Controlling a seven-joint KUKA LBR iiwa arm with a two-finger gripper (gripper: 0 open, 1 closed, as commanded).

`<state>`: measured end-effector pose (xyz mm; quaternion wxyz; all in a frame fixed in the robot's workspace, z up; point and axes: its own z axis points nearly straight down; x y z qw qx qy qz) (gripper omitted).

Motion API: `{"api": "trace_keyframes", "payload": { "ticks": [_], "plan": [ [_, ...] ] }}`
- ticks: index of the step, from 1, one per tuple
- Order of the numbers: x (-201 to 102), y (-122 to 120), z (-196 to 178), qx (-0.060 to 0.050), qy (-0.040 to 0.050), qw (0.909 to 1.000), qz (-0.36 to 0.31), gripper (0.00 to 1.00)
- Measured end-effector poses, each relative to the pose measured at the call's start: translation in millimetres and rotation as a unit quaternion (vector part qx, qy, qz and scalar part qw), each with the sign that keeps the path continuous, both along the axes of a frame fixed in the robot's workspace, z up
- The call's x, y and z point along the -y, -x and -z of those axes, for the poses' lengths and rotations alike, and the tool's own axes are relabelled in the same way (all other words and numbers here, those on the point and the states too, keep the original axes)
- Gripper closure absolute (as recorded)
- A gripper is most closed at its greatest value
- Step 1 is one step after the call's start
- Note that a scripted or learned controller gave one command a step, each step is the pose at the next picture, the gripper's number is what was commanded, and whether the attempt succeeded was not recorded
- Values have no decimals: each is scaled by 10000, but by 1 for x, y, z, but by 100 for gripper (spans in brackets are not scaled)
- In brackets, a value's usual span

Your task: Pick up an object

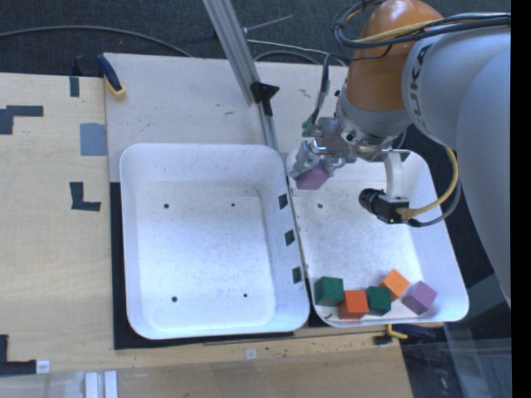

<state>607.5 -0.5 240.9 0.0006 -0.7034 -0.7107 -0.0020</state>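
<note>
My gripper (pixel 314 166) hangs over the far left part of the right bin (pixel 431 247), close to the wall between the two bins. A pinkish purple block (pixel 312 177) sits between its fingers, held above the bin floor. Several more blocks lie along the near edge of the right bin: a dark green one (pixel 329 289), an orange-red one (pixel 355 303), a second green one (pixel 380 298), an orange one (pixel 397 283) and a light purple one (pixel 419 297).
The left bin (pixel 199 239) lies beside the right one. A slanted metal rail (pixel 241 60) runs from the top down to the bins' shared wall. A black cable fitting (pixel 377 203) hangs from the arm over the right bin.
</note>
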Motion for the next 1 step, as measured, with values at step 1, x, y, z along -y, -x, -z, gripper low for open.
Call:
{"api": "trace_keyframes", "payload": {
  "ticks": [1],
  "plan": [
    [-64, 9, -11, -20, 6, 10000, 6, 100]
  ]
}}
